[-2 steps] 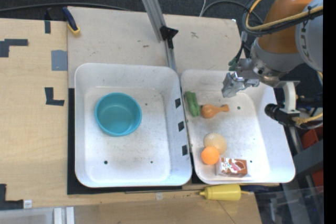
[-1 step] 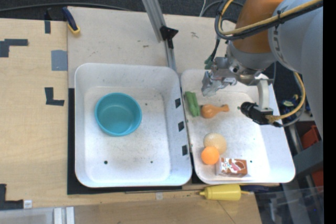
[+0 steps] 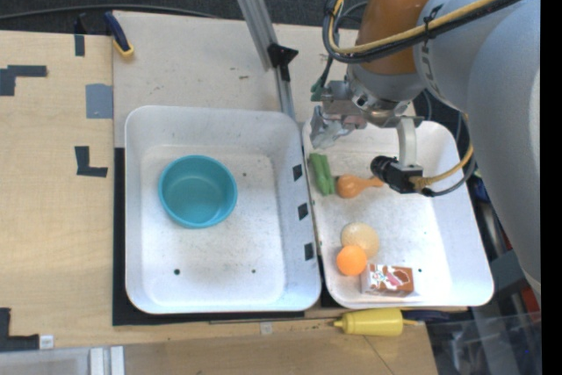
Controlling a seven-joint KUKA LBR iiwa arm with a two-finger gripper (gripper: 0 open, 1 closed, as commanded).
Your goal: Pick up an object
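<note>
The grey arm [image 3: 474, 31] with its orange band reached in over the right bin [image 3: 457, 277], covering that bin's far corner. The left bin [image 3: 140, 189] sat flush against the right bin's left wall and held a teal bowl [image 3: 198, 191] in its left half. A slanted metal pole [image 3: 255, 4] ran down to the far end of the seam between the two bins.

The gripper [image 3: 327, 129] hung over the right bin's far left corner, just above a green object [image 3: 320, 173] that lay along the bin's left wall; whether its jaws were spread or closed could not be made out, and nothing showed between them. Just right of the green object lay a small orange gourd-shaped thing [image 3: 354, 185], beside a black fitting [image 3: 392, 172] on the arm's cabling. Nearer the bin's front lay a pale round object [image 3: 360, 236] touching an orange ball [image 3: 351, 260], then a red-and-white packet [image 3: 388, 279]. A yellow bottle [image 3: 373, 322] lay outside the bin's front rim.
</note>
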